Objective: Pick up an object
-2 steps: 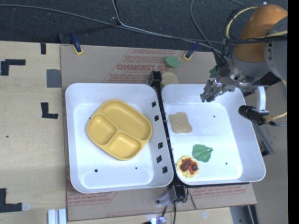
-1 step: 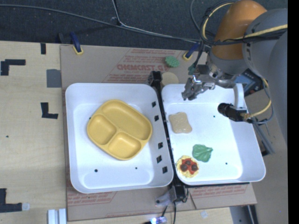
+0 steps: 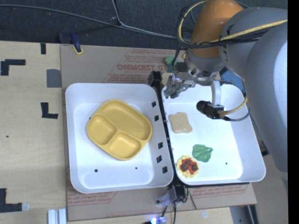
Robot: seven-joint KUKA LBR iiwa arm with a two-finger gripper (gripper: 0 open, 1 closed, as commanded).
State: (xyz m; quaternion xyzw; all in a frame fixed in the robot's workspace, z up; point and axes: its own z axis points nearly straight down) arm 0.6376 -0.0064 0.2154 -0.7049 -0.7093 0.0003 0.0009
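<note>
Two white bins side by side. Left bin (image 3: 79, 171): yellow divided tray (image 3: 119, 129). Right bin (image 3: 243, 143): tan bread slice (image 3: 180, 123), green leaf (image 3: 202, 152), small pizza piece (image 3: 188, 166). Gripper (image 3: 172, 88) over right bin's far-left corner, near bread; finger state unclear, can't tell.

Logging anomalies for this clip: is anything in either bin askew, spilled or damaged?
Nothing stands out. The yellow tray lies flat but turned at an angle in the left bin. The bread, leaf and pizza lie apart and intact in the right bin. The gripper hovers at that bin's far corner.
</note>
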